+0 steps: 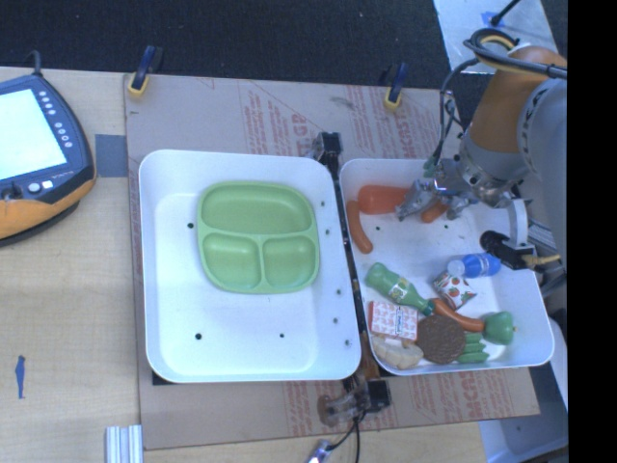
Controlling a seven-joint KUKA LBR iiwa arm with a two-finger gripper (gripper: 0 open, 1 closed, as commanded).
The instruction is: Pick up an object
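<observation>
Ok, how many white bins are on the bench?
2. The left bin holds a green tray; the right bin, touching it, holds the toy food, with the tool over its far end.

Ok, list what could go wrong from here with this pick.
1. The gripper is low in the right bin, next to the orange piece near the bin's far wall; it may nudge the piece against that wall instead of grasping it.
2. The toys in the near corner, such as the green bottle and brown disc, lie touching or overlapping, so a grasp there could drag neighbours along.
</observation>
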